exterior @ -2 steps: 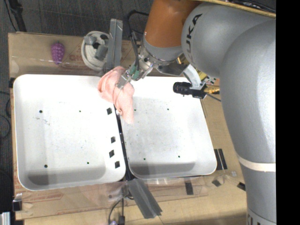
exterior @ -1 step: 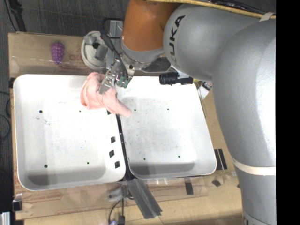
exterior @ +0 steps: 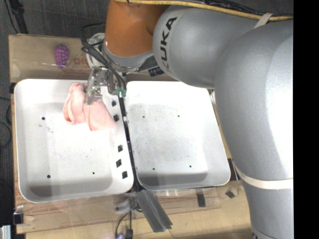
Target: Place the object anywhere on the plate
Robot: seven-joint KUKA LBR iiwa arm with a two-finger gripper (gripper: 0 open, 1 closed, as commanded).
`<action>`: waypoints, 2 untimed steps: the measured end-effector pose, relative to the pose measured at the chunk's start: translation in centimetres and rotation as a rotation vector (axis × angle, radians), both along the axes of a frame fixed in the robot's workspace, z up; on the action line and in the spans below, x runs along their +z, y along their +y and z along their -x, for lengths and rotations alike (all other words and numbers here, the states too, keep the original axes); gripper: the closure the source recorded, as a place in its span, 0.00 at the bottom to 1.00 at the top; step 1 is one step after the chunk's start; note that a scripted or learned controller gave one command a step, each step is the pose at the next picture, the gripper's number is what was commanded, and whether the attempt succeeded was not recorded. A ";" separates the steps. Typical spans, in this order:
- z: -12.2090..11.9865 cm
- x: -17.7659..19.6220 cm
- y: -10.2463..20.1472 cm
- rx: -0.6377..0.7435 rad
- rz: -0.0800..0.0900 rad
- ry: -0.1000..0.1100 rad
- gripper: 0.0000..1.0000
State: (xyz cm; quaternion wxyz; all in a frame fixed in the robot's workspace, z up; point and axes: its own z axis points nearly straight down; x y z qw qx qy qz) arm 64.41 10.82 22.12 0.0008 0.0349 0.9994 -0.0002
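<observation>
A pale pink, lobed thing (exterior: 79, 109), possibly the plate, lies in the far right part of the left bin (exterior: 60, 173). My gripper (exterior: 94, 92) hangs right over its upper right edge, below the orange band of the arm. Whether it touches the pink thing is hidden by the gripper body. A small purple bunch of grapes (exterior: 61, 55) rests on the bench beyond the left bin, outside both bins.
The right bin (exterior: 169, 143) lies beside the left one, with the big grey arm (exterior: 239, 83) reaching over its far and right side. Black clips (exterior: 121, 156) run along the seam between the bins. Cables hang beside the wrist.
</observation>
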 end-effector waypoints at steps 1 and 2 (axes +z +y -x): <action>-0.1 0.7 5.2 0.074 0.000 -0.001 1.00; -0.1 0.7 5.2 0.073 0.000 -0.001 0.00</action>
